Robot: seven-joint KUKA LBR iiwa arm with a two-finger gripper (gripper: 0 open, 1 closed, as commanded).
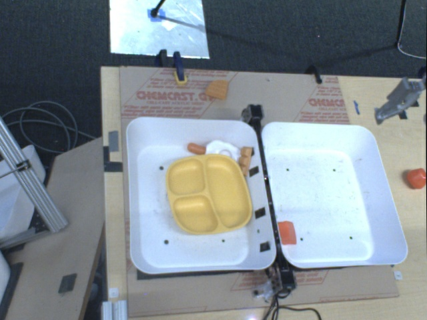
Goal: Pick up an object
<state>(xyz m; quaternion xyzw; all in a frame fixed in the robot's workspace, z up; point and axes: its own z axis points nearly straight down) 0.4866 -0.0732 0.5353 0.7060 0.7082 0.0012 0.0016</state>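
Observation:
The left bin (pixel 143 199) holds a yellow three-part plate (pixel 208 193). Behind the plate lie a small orange sausage-shaped piece (pixel 196 149), a white object (pixel 222 149) and a short tan piece (pixel 246 157). In the right bin (pixel 373 179), a red-orange block (pixel 286 232) sits at the near left corner. My grey gripper (pixel 385 112) hangs at the far right, above the bench beyond the right bin's back right corner, well away from every object.
A tan chunk (pixel 217 89) lies on the cardboard behind the left bin, near a blue and yellow clamp (pixel 179 69). A small orange item (pixel 415 177) sits on the bench right of the right bin. Black clips line the seam between the bins.

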